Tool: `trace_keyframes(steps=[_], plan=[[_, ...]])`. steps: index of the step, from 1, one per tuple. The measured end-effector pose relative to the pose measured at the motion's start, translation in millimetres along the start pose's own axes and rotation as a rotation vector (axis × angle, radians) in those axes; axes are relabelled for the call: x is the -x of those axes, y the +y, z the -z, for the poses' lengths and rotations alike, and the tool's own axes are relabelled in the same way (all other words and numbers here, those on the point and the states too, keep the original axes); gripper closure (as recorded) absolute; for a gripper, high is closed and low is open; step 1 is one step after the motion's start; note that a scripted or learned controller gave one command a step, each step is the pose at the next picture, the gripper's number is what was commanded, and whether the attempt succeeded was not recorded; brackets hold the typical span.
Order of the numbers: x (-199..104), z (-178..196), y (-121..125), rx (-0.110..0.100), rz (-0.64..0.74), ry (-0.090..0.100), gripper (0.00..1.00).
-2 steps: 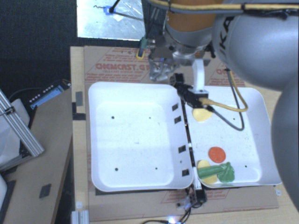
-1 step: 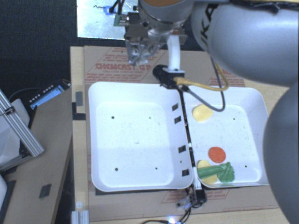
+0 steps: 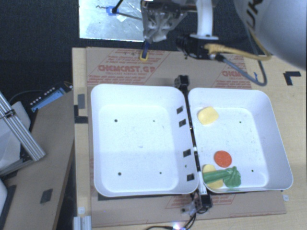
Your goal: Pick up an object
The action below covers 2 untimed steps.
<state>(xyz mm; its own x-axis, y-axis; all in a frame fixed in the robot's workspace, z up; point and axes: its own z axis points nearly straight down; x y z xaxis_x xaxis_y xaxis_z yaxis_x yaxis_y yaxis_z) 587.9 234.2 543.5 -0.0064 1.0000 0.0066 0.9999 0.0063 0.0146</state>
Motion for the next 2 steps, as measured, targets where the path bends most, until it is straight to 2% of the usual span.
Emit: trace_keyframes(steps=[1,2], plan=[[2.3,-135.5,51.6,-0.025,-0.007,-0.011,1.0],[0.0,1.2,14.0,0.001,0.0,0.0,1.0]])
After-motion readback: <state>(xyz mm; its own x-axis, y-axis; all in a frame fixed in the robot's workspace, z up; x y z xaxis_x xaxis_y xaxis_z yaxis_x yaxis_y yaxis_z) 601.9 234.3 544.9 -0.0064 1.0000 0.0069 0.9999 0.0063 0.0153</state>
